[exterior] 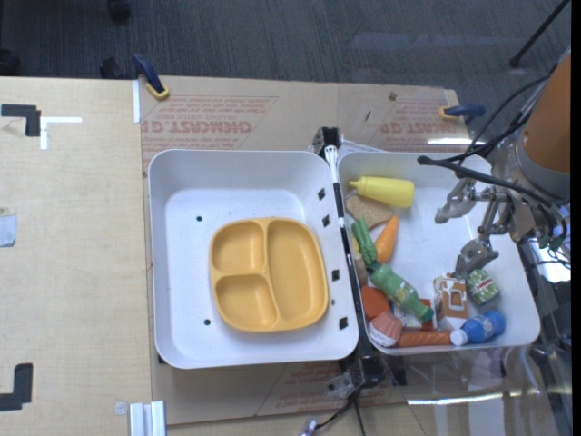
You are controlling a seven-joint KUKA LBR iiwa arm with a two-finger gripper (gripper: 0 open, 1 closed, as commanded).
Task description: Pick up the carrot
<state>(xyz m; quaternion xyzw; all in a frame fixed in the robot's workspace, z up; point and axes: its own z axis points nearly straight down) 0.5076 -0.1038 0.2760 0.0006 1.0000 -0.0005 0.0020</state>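
Left bin carries a yellow three-compartment plate. Right bin holds the clutter. Arm comes in from the right, gripper over the right bin's right half, fingers spread and nothing between them.

Carrot lies tilted in the right bin's left half, just below the yellow mustard bottle, tip close to the green vegetable.

Step looks like the approach: gripper is well apart from the carrot, no grasp yet. Next move should shift left across the bin, line up across the carrot's narrow axis, then descend. Neighbours crowd it, so a clipped grab is the likely risk.

Light wood tabletop, cardboard sheet under the bins, dark carpet beyond.
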